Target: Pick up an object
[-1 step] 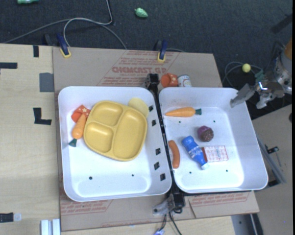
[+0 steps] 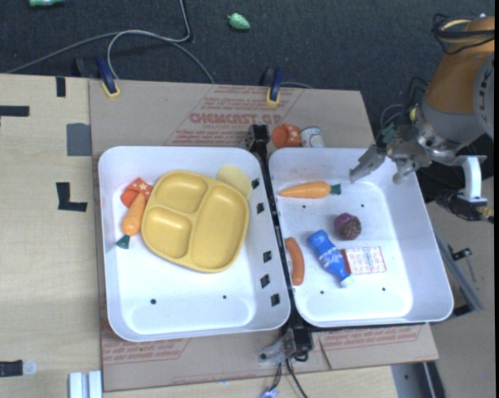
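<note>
In the camera view you see the gripper (image 2: 383, 163) above the upper right corner of the right bin (image 2: 415, 293), with its jaws spread apart and nothing between them. In that bin a toy carrot (image 2: 306, 191) lies near the top, well left of the gripper. Lower down sit a dark red ball (image 2: 347, 225), a blue packet (image 2: 328, 255) touching a white and red card (image 2: 365, 260), and a sausage (image 2: 296, 260) by the left wall. In the left bin (image 2: 183, 309) a yellow divided plate (image 2: 195, 220) rests beside a second carrot (image 2: 133, 215).
</note>
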Controlling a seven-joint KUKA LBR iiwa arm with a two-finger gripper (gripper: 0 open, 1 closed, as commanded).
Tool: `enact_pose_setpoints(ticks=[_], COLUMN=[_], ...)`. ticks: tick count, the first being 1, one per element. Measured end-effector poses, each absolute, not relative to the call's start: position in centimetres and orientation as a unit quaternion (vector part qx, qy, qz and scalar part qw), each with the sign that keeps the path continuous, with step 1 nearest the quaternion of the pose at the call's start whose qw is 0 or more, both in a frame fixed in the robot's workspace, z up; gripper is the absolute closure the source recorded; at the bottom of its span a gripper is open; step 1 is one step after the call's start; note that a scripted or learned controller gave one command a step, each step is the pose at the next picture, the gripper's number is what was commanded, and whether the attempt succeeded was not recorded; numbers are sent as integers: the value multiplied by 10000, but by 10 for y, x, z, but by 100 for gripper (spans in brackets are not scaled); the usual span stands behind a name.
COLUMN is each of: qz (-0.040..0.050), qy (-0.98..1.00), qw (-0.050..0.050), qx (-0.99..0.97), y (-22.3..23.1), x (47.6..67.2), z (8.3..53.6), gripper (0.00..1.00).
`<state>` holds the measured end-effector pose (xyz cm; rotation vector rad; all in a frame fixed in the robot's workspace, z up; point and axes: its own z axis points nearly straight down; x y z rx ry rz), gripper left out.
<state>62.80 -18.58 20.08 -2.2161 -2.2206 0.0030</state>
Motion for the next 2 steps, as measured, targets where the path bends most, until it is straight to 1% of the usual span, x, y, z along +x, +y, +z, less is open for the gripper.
enact_pose_setpoints(ticks=[1, 2], qz=[-4, -8], qy=[-7075, -7074], qw=[-9, -32], qx=[-7068, -7068], y=[-186, -163], x=[596, 562], z=[87, 87], gripper=[0, 0])
